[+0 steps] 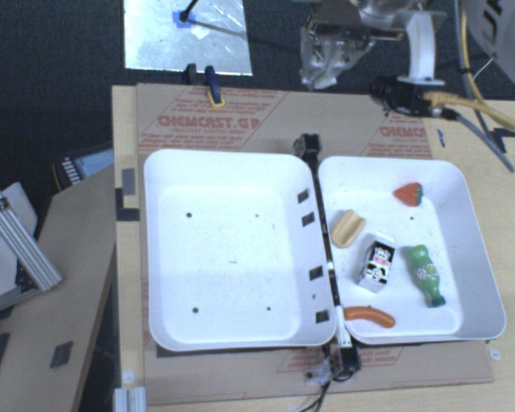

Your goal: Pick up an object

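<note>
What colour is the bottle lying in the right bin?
Green, with a pale label patch: the bottle shows best in the camera view, near the bin's right side.

A robotics laboratory bench. Two shallow white bins (pixel 232 256) sit side by side on a brown cardboard sheet (pixel 208 120) printed with a maker's name, held at its far edge by a clamp (pixel 213 87). Slotted aluminium framing (pixel 13 234) stands at the left; loose cables (pixel 463 110) run at upper right. A reflective metal plate (pixel 187 22) lies on dark carpet (pixel 51 58).
</note>
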